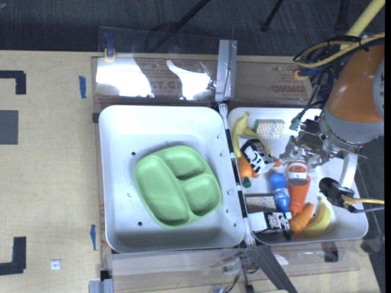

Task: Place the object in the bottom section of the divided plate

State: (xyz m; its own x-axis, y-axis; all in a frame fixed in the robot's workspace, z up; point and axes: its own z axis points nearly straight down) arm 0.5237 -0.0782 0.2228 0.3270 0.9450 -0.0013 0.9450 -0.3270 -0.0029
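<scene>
A green divided plate [177, 185] lies in the left white bin [116, 133], with one long section on its left and two smaller ones on its right. My gripper [303, 155] hangs over the right bin [357, 224], just above an orange bottle with a white cap [297, 185]. Beside that bottle lies a blue bottle [280, 195]. Nothing shows between the gripper's tips from this angle.
The right bin also holds a yellow banana [240, 129] at the back, a pale block [270, 129], a black-and-white toy [256, 157], an orange carrot [245, 166], a dark bar [259, 201], and a second banana [322, 218] with an orange piece [301, 220] at the front.
</scene>
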